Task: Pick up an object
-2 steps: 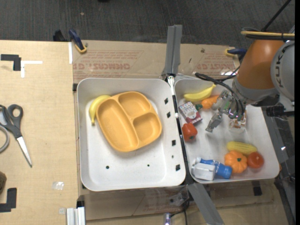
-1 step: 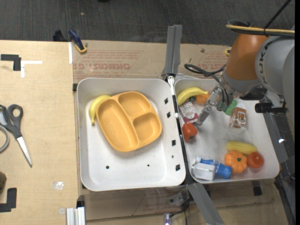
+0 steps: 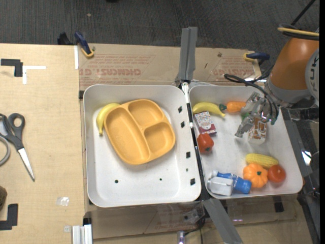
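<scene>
Two white bins with toys.
Left bin [image 3: 96, 187] holds a yellow tray [image 3: 137, 131]; gripper [image 3: 252, 120] over right bin [image 3: 292, 151], jaws maybe closed on small bottle [image 3: 258, 130].

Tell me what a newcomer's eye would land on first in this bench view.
The big yellow divided plate fills the middle of the left bin, with a banana tucked against its upper-left edge. Next comes the grey arm with its orange band, whose gripper hangs over the right bin, among bright toy foods.
</scene>
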Motion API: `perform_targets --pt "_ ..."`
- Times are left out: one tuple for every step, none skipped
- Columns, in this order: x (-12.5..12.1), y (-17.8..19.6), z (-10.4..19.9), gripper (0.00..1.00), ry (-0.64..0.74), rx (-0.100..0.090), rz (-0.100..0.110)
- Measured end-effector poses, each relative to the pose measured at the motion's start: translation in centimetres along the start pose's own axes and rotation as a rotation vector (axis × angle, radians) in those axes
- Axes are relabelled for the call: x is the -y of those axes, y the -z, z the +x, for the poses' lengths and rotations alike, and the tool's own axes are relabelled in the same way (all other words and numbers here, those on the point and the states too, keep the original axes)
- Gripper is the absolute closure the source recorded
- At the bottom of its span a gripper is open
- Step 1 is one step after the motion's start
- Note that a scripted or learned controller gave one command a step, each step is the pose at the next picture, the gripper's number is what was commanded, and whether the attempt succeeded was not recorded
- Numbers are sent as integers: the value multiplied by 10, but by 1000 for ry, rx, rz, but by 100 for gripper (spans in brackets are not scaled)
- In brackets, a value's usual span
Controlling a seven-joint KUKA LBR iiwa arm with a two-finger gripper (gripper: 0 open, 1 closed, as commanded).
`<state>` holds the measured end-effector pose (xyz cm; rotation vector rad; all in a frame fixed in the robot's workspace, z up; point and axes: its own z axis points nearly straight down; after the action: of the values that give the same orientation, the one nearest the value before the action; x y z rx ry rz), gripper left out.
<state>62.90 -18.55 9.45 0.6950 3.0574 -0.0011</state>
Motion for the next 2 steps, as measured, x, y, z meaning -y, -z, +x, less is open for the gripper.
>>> perform_targets --pt "-44 -4 16 0 -167 -14 9" --pt "-72 -5 21 0 -321 -23 33"
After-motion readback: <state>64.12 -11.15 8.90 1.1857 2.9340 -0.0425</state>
